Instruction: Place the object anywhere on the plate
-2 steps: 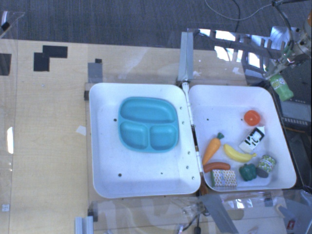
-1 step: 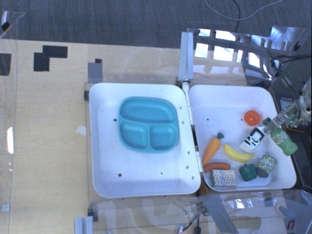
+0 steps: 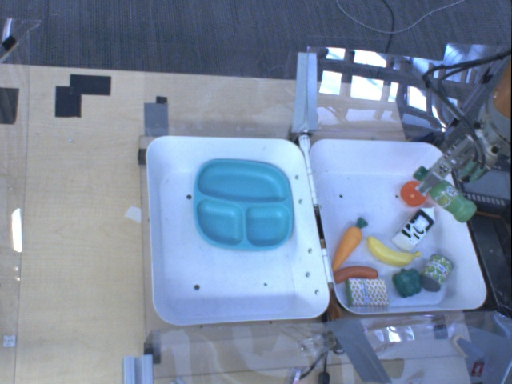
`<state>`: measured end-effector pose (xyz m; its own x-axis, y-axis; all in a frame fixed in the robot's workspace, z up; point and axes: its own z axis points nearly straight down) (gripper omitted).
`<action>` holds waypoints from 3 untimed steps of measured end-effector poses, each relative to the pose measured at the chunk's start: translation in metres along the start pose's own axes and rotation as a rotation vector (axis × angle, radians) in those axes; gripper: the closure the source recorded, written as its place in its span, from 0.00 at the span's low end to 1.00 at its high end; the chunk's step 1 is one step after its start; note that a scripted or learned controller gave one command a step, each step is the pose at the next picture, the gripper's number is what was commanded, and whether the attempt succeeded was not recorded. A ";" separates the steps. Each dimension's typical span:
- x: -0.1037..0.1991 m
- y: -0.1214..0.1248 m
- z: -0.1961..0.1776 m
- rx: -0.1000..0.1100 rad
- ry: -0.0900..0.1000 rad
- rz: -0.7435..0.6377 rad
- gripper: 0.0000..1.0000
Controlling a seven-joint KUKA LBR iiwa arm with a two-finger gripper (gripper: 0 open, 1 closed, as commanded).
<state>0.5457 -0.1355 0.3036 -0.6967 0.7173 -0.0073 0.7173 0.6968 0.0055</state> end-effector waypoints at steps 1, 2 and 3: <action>0.001 -0.041 0.024 0.001 0.001 0.046 1.00; -0.030 0.020 0.016 0.000 0.000 -0.083 1.00; -0.028 -0.045 0.062 0.001 0.001 -0.221 1.00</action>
<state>0.5339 -0.1873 0.2416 -0.8371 0.5470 -0.0070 0.5470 0.8371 0.0026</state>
